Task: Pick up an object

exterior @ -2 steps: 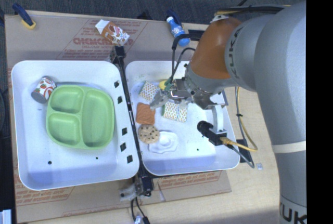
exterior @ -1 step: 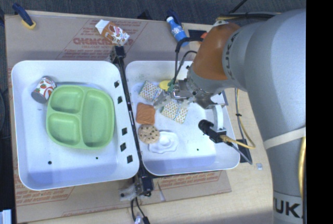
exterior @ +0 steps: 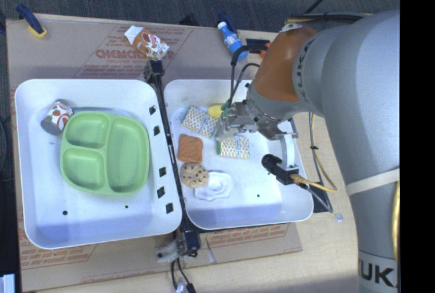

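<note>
Presently, I judge the patterned packet (exterior: 235, 146) the likeliest pick: light, soft and crinkly, best pinched across its short edges. It is a small flat packet with a green-and-white lattice print, lying in the right bin (exterior: 292, 207) just below the gripper (exterior: 231, 123). I cannot tell how the pincer stands. A second lattice packet (exterior: 198, 120) lies left of it; a cookie (exterior: 194, 175) sits nearer.
</note>
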Controlling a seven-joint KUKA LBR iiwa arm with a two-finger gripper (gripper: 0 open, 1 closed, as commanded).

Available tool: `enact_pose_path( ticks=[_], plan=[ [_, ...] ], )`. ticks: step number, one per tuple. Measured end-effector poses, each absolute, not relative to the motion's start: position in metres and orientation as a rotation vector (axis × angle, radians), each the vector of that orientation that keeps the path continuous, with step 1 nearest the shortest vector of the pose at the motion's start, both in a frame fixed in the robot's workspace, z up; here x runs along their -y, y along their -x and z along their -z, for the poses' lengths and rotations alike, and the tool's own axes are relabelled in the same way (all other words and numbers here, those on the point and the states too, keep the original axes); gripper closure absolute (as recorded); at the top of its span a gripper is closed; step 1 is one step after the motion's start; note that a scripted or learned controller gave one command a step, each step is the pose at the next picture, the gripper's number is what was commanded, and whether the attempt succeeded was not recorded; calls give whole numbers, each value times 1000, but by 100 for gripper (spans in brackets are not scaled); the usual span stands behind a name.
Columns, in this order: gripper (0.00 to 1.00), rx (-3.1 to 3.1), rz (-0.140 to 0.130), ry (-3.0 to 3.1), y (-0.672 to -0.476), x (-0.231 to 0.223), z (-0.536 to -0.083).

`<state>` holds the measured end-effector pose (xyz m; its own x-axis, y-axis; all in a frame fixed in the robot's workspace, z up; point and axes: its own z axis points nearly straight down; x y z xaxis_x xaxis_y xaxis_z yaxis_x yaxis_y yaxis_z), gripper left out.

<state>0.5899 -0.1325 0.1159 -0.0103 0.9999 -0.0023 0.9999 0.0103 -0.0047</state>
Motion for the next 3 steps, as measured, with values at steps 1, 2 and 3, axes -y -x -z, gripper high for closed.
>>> enact_pose_path(
  ticks=[1, 2, 3],
  plan=[
    [100, 2231, -1, 2211, -514, 69, -217],
    [100, 2228, -5, 2212, -476, 100, -218],
    [0, 2228, -4, 2212, -476, 99, -217]
  ],
)
